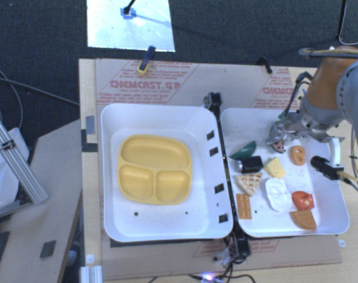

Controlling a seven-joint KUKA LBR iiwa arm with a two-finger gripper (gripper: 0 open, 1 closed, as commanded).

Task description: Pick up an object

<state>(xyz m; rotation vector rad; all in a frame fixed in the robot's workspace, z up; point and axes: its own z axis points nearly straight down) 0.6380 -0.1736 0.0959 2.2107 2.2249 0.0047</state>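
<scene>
Nearest me, toy foods are lying scattered in the right bin (341,221), loose for picking. I'm hovering the claw (278,140) above its far end, near the yellow wedge (276,168); whether it's wide or narrow, I cannot tell.

A dark carpeted floor (37,28) fills the far part of the scene, and a pale square sheet (130,16) lies on it under bright light. Nearer stands a light wooden bench (87,158) topped with clear printed sheeting (167,81). At the left a slanted metal rail (13,158) crosses a second tan surface, with thin cables (25,87) trailing over the floor.
</scene>
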